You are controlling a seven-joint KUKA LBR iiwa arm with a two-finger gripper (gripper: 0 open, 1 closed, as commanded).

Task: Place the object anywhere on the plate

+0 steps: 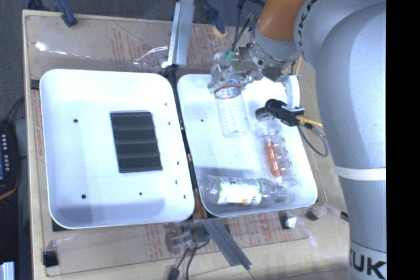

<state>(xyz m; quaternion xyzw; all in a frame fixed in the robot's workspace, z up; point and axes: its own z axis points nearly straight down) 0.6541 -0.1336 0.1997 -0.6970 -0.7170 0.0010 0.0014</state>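
Bottle (pixel 230 111), clear plastic, lies in the right bin (pixel 197 141) near its back edge, neck end up by the hand (pixel 226 75); can't tell if it's gripped. Two more bottles in same bin: one w/ orange label (pixel 274 155) on the right side, one w/ white-green label (pixel 241 192) along the front; label text too small to read. Left bin (pixel 65 141) has a dark ribbed plate (pixel 136 141); arm base (pixel 367 265) reads "KU".

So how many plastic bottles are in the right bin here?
3. One clear bottle hangs at the bin's top under the gripper, one with an orange label lies along the right side, and one with a green-and-white label lies along the bottom edge. The arm may hide more.
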